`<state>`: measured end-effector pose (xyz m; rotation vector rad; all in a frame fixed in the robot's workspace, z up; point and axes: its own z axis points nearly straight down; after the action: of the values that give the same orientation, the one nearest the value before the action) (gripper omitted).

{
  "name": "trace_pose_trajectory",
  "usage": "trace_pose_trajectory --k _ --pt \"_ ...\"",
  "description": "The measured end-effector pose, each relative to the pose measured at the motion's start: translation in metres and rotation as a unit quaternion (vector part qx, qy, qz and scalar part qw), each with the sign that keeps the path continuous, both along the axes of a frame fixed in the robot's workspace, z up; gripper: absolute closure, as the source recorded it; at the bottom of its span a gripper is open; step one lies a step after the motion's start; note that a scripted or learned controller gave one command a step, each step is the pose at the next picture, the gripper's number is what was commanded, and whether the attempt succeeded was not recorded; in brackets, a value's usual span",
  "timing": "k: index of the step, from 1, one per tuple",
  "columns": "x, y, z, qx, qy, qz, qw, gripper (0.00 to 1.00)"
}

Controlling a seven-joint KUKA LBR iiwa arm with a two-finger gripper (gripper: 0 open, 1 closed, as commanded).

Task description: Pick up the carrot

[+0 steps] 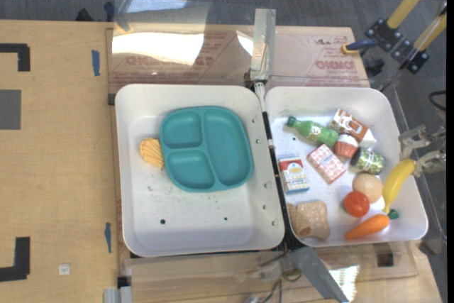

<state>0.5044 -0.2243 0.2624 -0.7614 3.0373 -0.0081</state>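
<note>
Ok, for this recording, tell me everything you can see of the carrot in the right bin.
The carrot is a small orange toy, smooth like plastic, tapered, with a green stub at its thick end. It lies flat near the front right corner of the right bin, tip toward the front-left, stub up-right. The tomato sits just behind it, close or touching; the banana's lower end comes down beside the green stub. It looks whole.

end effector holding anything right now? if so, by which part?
Nothing held that the view shows. The small orange carrot with a green stem lies loose in the right shallow white bin, beside the round red tomato.
</note>
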Motion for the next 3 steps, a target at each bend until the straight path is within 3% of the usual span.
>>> trace_pose_trajectory --k 1,2,3 --pt "-0.003 0.043 -0.14 -0.0006 -0.001 0.079 0.9969 1.0" --pt "0.013 0.021 -0.044 -0.0026 0.0 0.283 0.9591 1.0" --pt "0.012 0.001 0.044 -0.0042 0.001 0.441 0.8975 1.0"
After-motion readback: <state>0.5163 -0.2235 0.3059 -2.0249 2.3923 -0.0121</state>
